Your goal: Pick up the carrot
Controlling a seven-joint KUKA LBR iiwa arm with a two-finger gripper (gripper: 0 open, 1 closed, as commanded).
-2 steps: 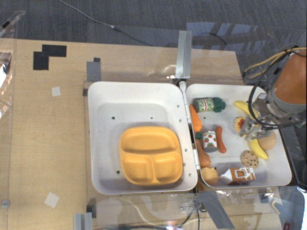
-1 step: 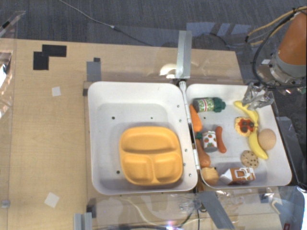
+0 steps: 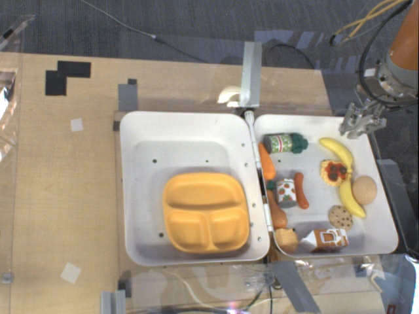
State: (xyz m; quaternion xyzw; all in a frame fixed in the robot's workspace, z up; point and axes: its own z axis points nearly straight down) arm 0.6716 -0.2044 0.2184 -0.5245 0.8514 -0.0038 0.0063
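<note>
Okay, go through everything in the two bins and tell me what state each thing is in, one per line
carrot: lying flat against the right bin's left wall, not held
green bottle: on its side
bananas: lying flat
sausage: lying flat
small carton: tipped over
brown carton: on its side
yellow tray: flat in the left bin
gripper: above the right bin's far corner, holding nothing

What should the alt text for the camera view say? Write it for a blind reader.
A gripper hangs over the right bin's far right corner, away from the carrot lying along that bin's left wall among other toy food. The left bin holds a yellow divided tray.
</note>
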